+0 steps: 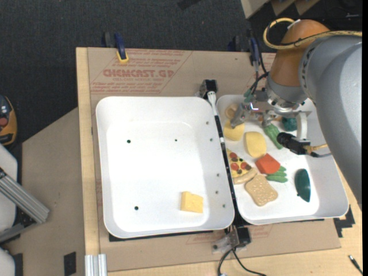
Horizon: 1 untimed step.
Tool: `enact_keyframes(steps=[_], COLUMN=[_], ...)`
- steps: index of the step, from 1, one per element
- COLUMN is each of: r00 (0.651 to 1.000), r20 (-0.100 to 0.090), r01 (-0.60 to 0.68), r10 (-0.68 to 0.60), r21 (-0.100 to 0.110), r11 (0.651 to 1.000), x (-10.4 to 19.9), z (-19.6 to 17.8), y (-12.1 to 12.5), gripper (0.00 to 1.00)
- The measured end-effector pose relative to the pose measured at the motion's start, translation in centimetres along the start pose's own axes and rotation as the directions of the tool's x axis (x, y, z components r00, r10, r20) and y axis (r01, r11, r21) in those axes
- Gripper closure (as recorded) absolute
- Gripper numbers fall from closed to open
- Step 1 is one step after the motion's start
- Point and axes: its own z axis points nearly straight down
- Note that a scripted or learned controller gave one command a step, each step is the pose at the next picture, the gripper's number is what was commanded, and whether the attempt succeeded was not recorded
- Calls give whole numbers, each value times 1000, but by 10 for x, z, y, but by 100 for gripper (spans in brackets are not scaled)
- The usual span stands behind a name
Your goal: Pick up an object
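So far, from my camera view, nothing looks picked: the gripper sits low over the far end of the right bin, its metal fingers standing apart with no object visibly between them, just above the pale yellow piece near the divider. Beside that piece lie the yellow lemon-like toy, the pizza slice, the red piece, the cracker and the dark green pepper. One yellow cheese block rests alone in the left bin. I judge closing, gripping and lifting all remain.
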Motion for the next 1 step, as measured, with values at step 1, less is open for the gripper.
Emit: enact_keyframes(steps=[1], r00=[1000], r20=[0], r01=[-9], r10=[9], r21=[-18], r11=[1000], x=[-10], z=[1], y=[-73], gripper=[0])
